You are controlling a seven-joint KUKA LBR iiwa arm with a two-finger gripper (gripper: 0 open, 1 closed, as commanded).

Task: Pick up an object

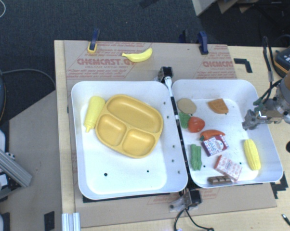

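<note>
- Cables and a grey device sit on the dark carpet at far left, off the bench.
- Bench is a cardboard-covered board, clamped at the back by two blue clips, likely to keep it from sliding.
- A banana lies on that board behind the bins, outside either one.
- Left bin holds a yellow tray with three wells, and a mustard bottle lying against the tray's left side.
- Right bin holds the pickable clutter: a tan disc, a tomato, a green pod, a ketchup packet, a bread piece, a red-white packet, a brown bar.
- Corn lies near the bin's right wall, nearest the arm.
- Gripper hangs above the right bin's right side, just beyond the corn; nothing shows between its fingers, and whether they are spread or closed I cannot tell.
</note>
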